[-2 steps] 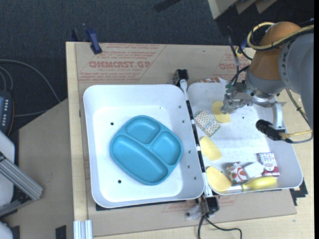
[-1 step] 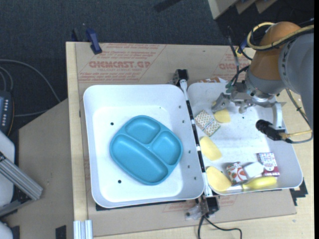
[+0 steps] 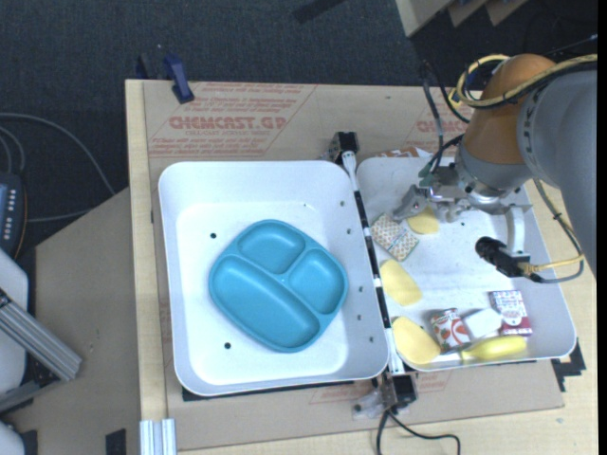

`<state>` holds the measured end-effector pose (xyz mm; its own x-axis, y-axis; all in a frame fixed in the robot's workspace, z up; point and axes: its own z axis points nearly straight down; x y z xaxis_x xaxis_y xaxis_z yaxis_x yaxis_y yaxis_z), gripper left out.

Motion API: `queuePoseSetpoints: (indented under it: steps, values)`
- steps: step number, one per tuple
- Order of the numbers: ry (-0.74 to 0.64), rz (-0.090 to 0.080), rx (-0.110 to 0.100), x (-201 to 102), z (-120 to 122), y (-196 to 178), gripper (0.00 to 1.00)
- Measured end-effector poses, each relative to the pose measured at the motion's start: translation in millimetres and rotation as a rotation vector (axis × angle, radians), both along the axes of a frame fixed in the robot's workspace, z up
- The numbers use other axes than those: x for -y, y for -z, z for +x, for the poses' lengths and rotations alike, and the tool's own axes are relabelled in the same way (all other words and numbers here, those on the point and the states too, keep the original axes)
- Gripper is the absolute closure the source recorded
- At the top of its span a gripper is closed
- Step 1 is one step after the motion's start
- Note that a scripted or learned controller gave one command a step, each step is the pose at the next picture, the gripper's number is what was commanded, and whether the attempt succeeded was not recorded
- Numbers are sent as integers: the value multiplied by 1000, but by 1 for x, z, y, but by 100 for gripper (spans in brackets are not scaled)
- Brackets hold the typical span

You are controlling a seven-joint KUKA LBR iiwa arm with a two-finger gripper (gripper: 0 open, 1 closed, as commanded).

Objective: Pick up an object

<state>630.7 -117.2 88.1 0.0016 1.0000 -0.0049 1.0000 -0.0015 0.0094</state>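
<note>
yellow, likely light and slippery, the small piece just under the gripper, jaw state untellable, wants gripping across its middle.

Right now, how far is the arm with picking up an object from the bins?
Done: the tool has reached into the right white bin, above a small yellow piece. In hand: I see nothing lifted or clearly held. Left: grasp and raise one item; the yellow pieces, checkered packet and red-white packets all lie in that bin.

The arm hides part of the right bin.
</note>
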Motion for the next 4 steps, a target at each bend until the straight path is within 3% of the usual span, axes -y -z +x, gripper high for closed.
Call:
queuePoseSetpoints:
  steps: [1,2,3,4]
  values:
    - [-1,2,-2,-1,0,-9,100]
    - [0,3,-6,-18,-38,2,100]
    - [0,4,-5,-18,-38,-7,100]
    - [-1,5,-9,-24,-86,-84,100]
